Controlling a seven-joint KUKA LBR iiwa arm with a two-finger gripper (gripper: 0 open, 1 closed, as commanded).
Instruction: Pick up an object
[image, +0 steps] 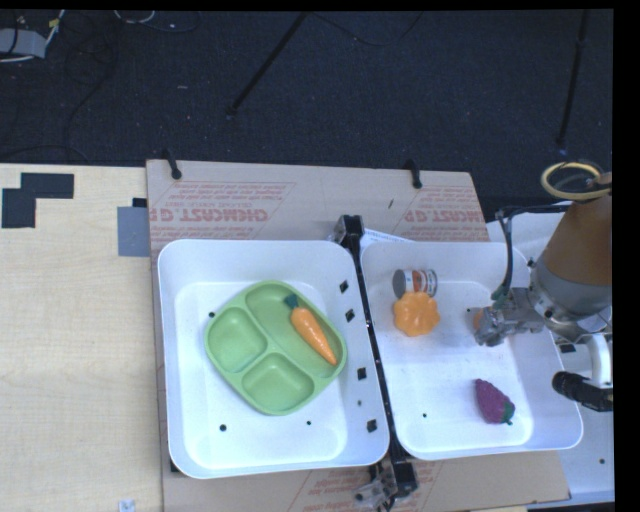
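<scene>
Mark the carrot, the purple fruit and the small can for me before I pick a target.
carrot (314, 335): camera view, middle of its orange body, on the green tray.
purple fruit (491, 400): camera view, centre of its body, right bin.
small can (415, 282): camera view, its side wall, right bin.

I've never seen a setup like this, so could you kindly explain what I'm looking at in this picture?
This is one camera fixed above a bench, looking down at a slant. The grey and orange shape on the right is a robot arm; its pincer reaches into the right white bin. That bin holds a small can, an orange pepper-like toy just in front of it, and a purple toy fruit nearer the camera. The left white bin holds a green divided plate with a toy carrot on it. I see nothing between the pincer's tips, which sit apart from all three objects.
</scene>
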